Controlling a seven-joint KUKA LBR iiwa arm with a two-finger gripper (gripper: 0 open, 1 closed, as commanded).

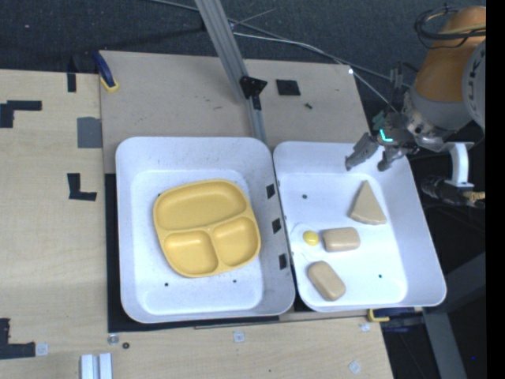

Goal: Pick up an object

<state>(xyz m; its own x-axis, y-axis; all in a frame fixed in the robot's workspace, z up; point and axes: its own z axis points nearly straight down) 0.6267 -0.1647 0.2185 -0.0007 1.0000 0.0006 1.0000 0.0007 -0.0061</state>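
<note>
Tool [372, 158] hanging wide, holding nothing, over right bin [422, 247]; I'm approaching; next lowering onto wedge [368, 206].

A yellow three-compartment tray [207, 227] lay in the left white bin [134, 212]. A grey metal pole [225, 46] slanted across the wooden bench [47, 235]. Black tape marks [75, 186] sat on the bench's left side, with thin cables [316, 50] running behind.
</note>
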